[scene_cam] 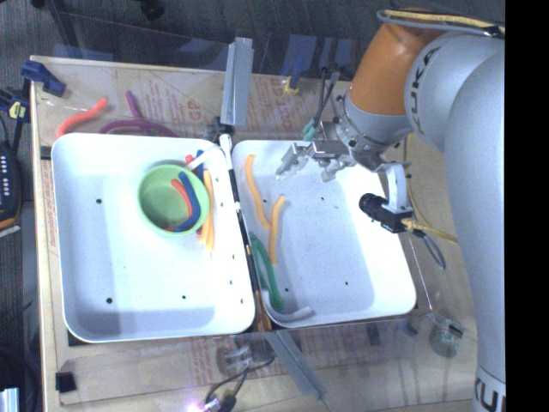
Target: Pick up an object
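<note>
With fingers spread wide and empty, the gripper (304, 163) should drop squarely astride the orange strip (254, 189) before closing.

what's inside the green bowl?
The green bowl in the left bin holds a red curved piece and something blue at its lower rim; anything beneath them is covered.

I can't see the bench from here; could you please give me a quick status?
Hand open, holding nothing, over right bin. Orange strips on its floor, ungrasped. Nothing between.
</note>
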You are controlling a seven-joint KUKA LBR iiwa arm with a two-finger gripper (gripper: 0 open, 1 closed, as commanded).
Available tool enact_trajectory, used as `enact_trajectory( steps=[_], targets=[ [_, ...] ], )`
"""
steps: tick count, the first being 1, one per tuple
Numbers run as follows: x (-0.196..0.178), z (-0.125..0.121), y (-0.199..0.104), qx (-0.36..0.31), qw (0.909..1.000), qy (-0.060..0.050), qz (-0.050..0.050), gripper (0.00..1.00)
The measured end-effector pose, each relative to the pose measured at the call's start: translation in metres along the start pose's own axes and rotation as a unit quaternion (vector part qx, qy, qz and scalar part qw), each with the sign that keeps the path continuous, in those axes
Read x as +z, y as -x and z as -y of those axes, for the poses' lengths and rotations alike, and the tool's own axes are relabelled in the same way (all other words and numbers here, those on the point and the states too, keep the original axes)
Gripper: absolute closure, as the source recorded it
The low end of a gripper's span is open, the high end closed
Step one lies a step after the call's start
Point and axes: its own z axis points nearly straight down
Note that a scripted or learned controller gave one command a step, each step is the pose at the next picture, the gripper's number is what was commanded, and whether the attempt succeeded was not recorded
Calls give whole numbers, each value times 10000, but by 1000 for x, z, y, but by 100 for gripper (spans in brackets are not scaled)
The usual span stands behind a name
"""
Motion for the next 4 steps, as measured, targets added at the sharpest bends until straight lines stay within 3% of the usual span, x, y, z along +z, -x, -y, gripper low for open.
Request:
enact_trajectory(
  steps=[1,2,3,4],
  targets=[
    [124,-8,-19,-42,10000,-8,16,0],
    [114,-8,-19,-66,10000,-14,20,100],
    [114,-8,-19,-69,10000,-15,24,0],
    [135,17,-2,292,9996,2,6,0]
  ],
)
